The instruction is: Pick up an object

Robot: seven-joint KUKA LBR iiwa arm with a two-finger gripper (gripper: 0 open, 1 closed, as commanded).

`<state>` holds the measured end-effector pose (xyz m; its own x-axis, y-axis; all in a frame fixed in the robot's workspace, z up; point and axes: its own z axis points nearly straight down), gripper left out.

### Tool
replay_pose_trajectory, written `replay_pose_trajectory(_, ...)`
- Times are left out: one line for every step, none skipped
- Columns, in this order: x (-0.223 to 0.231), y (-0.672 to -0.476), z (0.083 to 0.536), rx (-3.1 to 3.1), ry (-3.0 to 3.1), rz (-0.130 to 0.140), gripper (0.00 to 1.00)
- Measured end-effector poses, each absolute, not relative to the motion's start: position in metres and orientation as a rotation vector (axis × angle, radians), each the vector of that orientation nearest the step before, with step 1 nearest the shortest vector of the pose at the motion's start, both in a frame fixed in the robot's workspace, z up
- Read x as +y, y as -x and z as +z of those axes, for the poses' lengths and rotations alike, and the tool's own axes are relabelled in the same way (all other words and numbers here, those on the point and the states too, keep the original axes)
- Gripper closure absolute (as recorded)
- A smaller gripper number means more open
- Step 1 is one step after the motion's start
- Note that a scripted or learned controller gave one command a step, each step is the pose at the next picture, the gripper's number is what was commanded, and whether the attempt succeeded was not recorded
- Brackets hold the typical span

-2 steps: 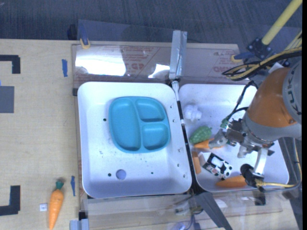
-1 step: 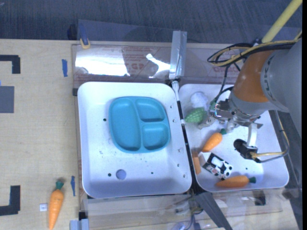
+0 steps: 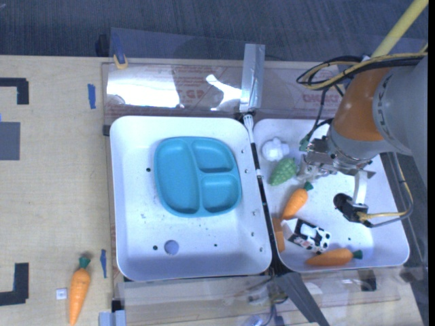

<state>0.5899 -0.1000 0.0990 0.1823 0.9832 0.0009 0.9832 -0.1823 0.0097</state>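
Carrot (image 3: 294, 202) lies partly hidden under the claw (image 3: 314, 170).

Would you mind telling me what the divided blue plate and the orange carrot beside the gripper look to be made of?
The divided blue plate looks like moulded plastic: uniform colour, rounded edges, a soft satin sheen. The orange carrot with a green tip seems a toy, plastic or perhaps rubber, judging by its even, saturated colour; the view leaves that open.
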Motion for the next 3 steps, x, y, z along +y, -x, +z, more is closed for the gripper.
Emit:
replay_pose_trajectory(-0.100, -0.589, 0.098, 2.004, -2.411, 0.008, 0.00)
replay_pose_trajectory(-0.096, -0.544, 0.088, 2.213, -2.220, 0.006, 0.00)
replay_pose_trajectory(-0.096, -0.546, 0.099, 2.209, -2.220, 0.010, 1.00)
